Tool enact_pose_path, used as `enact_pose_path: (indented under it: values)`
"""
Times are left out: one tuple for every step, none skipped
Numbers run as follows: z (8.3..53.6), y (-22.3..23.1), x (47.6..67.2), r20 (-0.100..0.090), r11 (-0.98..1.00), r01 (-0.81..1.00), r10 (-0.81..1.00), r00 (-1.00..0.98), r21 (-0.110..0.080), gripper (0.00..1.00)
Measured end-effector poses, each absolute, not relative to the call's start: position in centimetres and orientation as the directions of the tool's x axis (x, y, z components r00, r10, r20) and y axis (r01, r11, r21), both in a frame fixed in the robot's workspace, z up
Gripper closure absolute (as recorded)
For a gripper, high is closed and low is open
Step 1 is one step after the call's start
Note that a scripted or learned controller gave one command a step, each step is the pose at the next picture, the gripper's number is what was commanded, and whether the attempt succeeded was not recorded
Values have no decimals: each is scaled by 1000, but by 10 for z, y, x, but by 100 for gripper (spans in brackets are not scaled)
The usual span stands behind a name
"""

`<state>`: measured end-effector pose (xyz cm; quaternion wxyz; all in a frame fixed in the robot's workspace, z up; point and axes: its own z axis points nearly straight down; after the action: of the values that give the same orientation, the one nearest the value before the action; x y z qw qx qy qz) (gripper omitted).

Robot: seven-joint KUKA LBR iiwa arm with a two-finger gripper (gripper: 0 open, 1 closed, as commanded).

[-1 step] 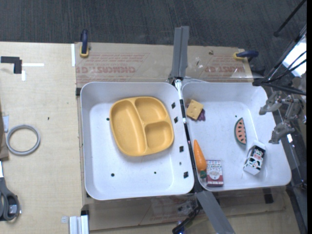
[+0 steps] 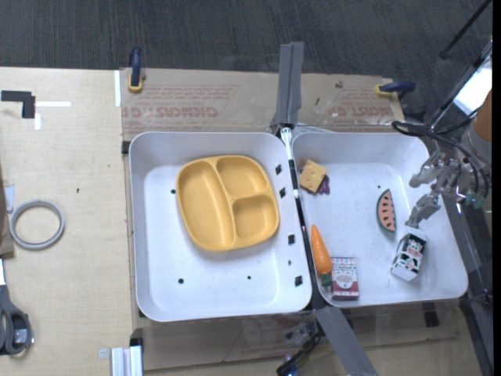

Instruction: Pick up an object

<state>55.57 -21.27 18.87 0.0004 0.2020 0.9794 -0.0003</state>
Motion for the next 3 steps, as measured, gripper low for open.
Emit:
enact_pose_path:
  values:
    - [144, -194, 634, -4, 772, 636, 636, -772, 0, 0]
    - [92, -184, 582, -2, 864, 503, 503, -864, 0, 0]
    - [103, -183, 584, -7, 866, 500, 500, -866, 0, 100]
